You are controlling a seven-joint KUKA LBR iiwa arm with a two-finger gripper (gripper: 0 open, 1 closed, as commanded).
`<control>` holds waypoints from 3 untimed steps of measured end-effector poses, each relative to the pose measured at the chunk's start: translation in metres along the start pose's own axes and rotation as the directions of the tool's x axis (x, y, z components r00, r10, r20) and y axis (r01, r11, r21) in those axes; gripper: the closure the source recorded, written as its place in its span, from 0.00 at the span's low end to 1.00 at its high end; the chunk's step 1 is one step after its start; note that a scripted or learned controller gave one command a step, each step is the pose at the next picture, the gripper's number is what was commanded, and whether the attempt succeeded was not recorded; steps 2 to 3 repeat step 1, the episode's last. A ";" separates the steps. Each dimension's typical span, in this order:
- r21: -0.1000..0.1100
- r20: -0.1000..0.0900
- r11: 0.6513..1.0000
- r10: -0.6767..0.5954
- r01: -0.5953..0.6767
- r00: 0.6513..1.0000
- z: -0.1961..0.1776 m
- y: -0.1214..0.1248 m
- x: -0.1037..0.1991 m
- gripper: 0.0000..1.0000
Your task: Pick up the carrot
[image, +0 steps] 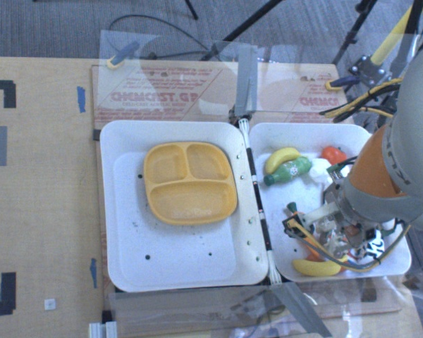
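A thin orange carrot (309,245) lies slanted in the lower part of the right bin (282,189), just above a yellow banana (316,267). My gripper (327,232) is low inside that bin, right over the carrot's upper right end, and the wrist and cables hide part of the carrot. From this view I can't make out whether the carrot is touched or held.
The right bin also holds a second banana (280,158), a green bottle-shaped item (289,170), a red-orange item (333,153) and a black-and-white item (374,246). A yellow divided plate (190,183) sits in the left bin (127,245). The arm covers the right bin's right side.
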State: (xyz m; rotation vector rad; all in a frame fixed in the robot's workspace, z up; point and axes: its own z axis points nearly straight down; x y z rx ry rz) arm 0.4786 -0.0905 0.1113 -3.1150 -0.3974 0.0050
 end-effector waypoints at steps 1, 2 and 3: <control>0.001 0.000 0.999 0.048 -0.048 0.999 -0.073 0.015 0.086 1.00; 0.001 0.000 0.999 0.048 -0.048 0.999 -0.073 0.015 0.086 1.00; 0.001 0.000 0.999 0.048 -0.048 0.999 -0.073 0.015 0.086 1.00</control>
